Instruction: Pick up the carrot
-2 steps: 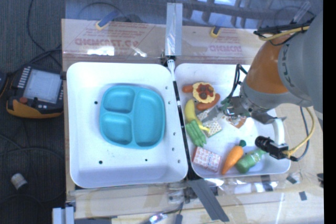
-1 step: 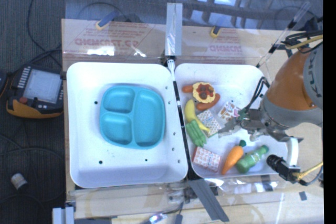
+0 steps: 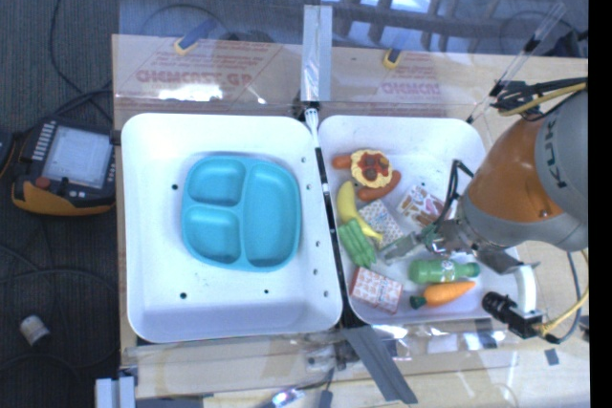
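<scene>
gripper (image 3: 432, 239) low in the right bin (image 3: 469, 134), above the carrot (image 3: 448, 293)

you see the carrot lying near that bin's front wall, just below a green vegetable (image 3: 438, 270). you cannot tell the tool's state from here. the blue tray (image 3: 241, 210) sits in the left bin (image 3: 153, 139).

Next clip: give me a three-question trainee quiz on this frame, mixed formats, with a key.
1. True or false: the carrot lies in the left bin.
2. What lies just above the carrot in the picture? A) green bottle B) banana C) blue plate
3. Fill in: the divided blue plate sits in the ___ bin.

Key
1. False; it lies near the front of the right bin, and the gripper is above the clutter further back.
2. A
3. left
</scene>
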Tool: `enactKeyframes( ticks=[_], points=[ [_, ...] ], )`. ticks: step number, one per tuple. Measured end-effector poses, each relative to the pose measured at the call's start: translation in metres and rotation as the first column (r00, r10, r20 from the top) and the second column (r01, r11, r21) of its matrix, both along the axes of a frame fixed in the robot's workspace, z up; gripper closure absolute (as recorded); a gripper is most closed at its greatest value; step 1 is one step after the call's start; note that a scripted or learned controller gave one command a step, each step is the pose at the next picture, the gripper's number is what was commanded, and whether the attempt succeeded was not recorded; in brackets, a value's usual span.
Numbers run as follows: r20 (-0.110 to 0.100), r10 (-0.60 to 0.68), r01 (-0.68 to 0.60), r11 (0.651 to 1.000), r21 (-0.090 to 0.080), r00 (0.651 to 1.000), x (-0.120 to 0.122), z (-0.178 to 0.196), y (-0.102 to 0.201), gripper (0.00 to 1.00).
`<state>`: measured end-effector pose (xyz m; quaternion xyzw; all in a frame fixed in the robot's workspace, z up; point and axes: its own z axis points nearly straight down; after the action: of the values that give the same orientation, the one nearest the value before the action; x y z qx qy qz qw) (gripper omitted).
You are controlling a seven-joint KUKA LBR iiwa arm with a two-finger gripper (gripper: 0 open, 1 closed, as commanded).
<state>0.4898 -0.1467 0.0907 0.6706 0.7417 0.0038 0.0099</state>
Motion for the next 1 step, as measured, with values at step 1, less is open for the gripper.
enactKeyframes(
  ticks=[1],
  points=[
    [-0.005,-0.053,0.053,0.999,0.004,0.999,0.0614,-0.0005,0.0502,0.00]
  ],
)
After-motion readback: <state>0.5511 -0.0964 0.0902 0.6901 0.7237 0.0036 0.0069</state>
